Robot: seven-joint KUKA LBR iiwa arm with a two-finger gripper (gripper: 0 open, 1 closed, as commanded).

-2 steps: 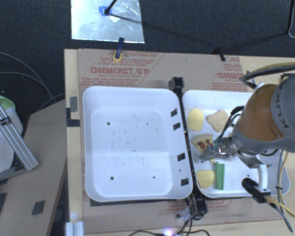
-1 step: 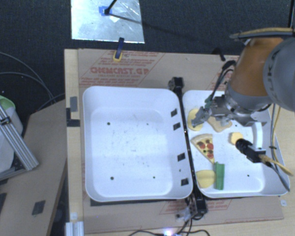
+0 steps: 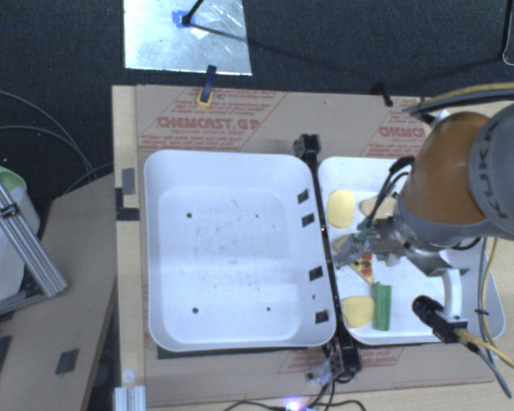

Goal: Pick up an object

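My gripper (image 3: 353, 251) hangs low over the middle of the right bin (image 3: 411, 332), under the grey arm with its orange band (image 3: 450, 174). Just below the gripper lies a small red and yellow object (image 3: 365, 268), partly covered by it. A green stick-like object (image 3: 382, 306) lies toward the bin's front, beside a yellow rounded object (image 3: 356, 311). Another pale yellow rounded object (image 3: 342, 207) sits near the bin's back left. The arm hides much of the bin's right half.
The left bin (image 3: 231, 251) stands beside the right one, with a black divider bar (image 3: 323, 247) and clips between them. Cardboard (image 3: 214, 118) lies under both bins. A metal sheet (image 3: 187, 24) rests on the floor at the back.
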